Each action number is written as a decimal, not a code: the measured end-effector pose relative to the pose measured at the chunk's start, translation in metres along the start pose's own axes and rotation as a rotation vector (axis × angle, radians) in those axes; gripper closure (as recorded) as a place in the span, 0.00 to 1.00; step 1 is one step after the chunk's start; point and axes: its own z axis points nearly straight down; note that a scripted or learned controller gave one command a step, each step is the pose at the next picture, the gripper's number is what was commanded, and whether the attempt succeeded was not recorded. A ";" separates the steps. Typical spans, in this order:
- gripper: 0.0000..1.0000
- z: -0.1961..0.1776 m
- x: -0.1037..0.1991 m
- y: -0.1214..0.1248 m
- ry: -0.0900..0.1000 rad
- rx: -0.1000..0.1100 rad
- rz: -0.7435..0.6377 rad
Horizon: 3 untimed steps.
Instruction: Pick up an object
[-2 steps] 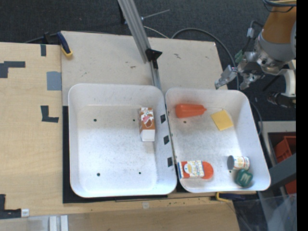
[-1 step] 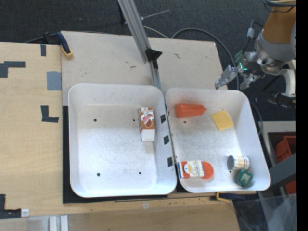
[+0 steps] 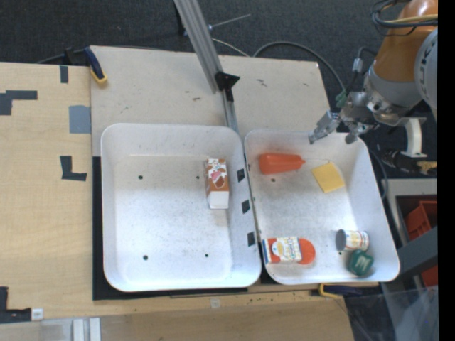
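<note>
My gripper (image 3: 333,131) hangs over the far rim of the right bin (image 3: 377,212), open, with nothing between its fingers. Below and left of it in that bin lies an orange carrot-shaped piece (image 3: 281,163). A yellow block (image 3: 328,177) rests just below the gripper. Near the front of the right bin sit a red-and-white packet (image 3: 289,250), a small tin can (image 3: 352,240) and a green object (image 3: 360,263). A small brown-and-white carton (image 3: 217,182) lies in the left bin (image 3: 121,212), close to its right wall.
A slanted metal rail (image 3: 204,45) runs from the top down to the gap between the bins. A cable loops over the board behind the right bin. A yellow-handled clamp (image 3: 95,66) sits at the board's back left corner.
</note>
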 end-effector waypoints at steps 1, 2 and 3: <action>0.00 0.059 -0.008 0.000 0.000 0.002 0.001; 0.00 0.110 -0.018 0.003 0.000 -0.003 0.001; 1.00 0.099 -0.018 0.003 -0.001 0.000 -0.001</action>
